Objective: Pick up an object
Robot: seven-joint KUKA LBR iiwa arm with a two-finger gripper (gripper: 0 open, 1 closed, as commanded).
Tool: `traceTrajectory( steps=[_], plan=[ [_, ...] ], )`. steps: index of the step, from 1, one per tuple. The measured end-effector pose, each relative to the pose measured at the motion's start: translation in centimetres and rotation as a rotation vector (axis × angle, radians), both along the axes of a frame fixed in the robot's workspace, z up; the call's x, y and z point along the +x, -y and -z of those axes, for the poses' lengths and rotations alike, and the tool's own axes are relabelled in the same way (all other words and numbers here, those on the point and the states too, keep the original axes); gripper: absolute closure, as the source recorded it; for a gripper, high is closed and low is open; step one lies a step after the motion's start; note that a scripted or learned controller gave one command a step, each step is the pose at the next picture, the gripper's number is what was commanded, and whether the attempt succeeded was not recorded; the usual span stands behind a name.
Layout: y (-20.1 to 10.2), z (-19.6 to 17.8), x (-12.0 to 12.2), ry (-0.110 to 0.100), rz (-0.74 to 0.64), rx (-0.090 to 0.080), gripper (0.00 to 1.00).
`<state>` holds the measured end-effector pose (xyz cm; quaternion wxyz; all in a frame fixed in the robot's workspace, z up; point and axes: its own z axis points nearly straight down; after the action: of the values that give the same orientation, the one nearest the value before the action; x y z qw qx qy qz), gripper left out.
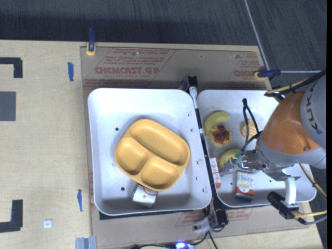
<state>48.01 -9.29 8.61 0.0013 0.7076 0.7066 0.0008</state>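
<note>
Over right bin (228, 200): end effector (243, 162), near banana (227, 156).

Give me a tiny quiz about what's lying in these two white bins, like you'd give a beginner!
1. True or false: the yellow divided plate lies in the left bin.
2. Which bin does the arm reach over?
A. the left one
B. the right bin
C. neither
3. Fill in: the small white object in the left bin is partly hidden under the ____.

Key:
1. True.
2. B; it hangs above the small carton, near two bananas.
3. Yellow divided plate; the object peeks out at the plate's near edge.
</note>
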Motion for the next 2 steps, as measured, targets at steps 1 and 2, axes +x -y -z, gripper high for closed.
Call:
traceTrajectory(
  steps=[1, 2],
  plan=[
    [0.02, -1.08, 0.22, 0.007, 0.000, -0.002, 1.00],
    [0.02, -1.07, 0.20, 0.006, 0.000, -0.002, 0.00]
  ],
)
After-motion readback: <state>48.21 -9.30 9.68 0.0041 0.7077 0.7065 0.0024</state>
